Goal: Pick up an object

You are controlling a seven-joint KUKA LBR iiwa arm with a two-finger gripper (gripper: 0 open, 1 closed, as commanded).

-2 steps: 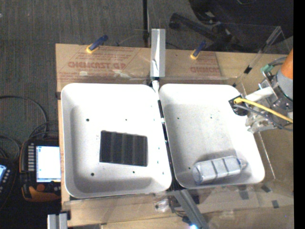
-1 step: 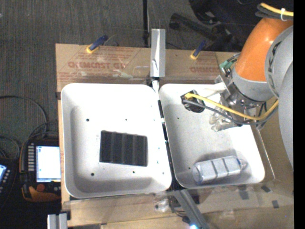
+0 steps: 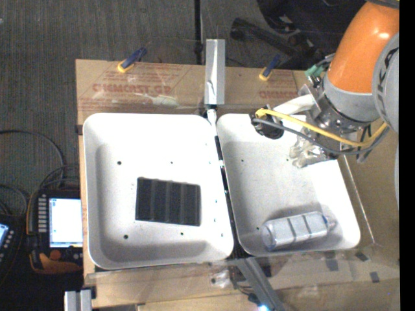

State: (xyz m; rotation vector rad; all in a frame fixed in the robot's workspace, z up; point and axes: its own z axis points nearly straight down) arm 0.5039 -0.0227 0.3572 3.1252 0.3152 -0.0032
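Object to pick: clear plastic bottle (image 3: 299, 229), lying on its side near the front edge of the right bin (image 3: 253, 193), long axis running left to right with a slight tilt.
Gripper: the gripper (image 3: 310, 154) hangs over the far right part of the right bin, well apart from the bottle; whether it is released or clenched cannot be told, as its pale tip blurs against the white floor.
Held: nothing is visible in it.
Arm: grey wrist with the orange band (image 3: 366, 34) reaches in from the right, yellow cable (image 3: 292, 118) looping across its front.
Other candidate: dark ribbed rectangular block (image 3: 168, 201) lying flat in the middle of the left bin (image 3: 104, 141).
Step in hand: by the look of it, approach, with no grasp made.
Next move calls for: travel toward the near side of the bin, lining up across the bottle's narrow width, then a descent; the smooth rounded body may roll or slip.
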